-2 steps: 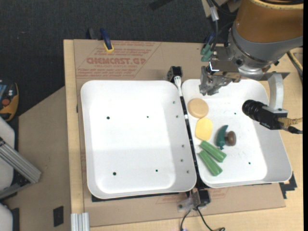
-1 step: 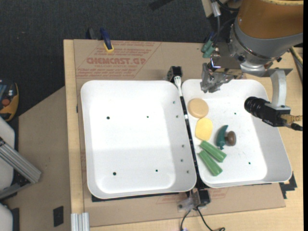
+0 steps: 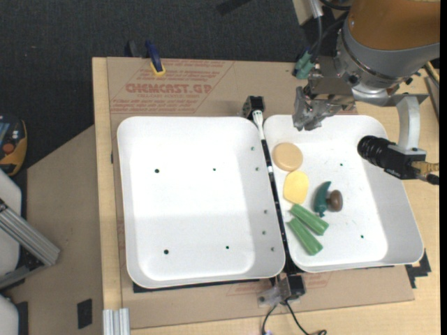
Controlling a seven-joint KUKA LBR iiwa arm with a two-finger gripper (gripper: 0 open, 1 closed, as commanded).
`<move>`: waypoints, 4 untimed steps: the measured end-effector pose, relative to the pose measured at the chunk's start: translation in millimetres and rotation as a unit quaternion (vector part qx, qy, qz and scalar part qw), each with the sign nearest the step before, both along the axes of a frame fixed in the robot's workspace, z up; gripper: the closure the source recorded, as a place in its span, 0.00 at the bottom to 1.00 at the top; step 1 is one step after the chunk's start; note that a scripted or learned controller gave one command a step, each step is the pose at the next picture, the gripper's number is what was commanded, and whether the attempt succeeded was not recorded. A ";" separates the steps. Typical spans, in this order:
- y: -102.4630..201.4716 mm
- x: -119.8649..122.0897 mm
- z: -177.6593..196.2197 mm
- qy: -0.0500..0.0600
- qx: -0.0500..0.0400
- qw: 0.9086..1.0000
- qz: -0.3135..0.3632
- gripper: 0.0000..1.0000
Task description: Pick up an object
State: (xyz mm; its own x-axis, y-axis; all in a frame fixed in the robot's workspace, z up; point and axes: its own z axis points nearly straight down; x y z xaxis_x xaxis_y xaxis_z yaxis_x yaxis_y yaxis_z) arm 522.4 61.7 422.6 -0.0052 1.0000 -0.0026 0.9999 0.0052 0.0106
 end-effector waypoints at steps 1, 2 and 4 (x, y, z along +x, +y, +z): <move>0.4 0.6 10.3 -0.001 0.000 1.000 0.000 1.00; 0.8 1.2 20.5 -0.003 0.000 1.000 0.001 1.00; 1.8 2.5 41.2 -0.006 -0.001 1.000 0.001 1.00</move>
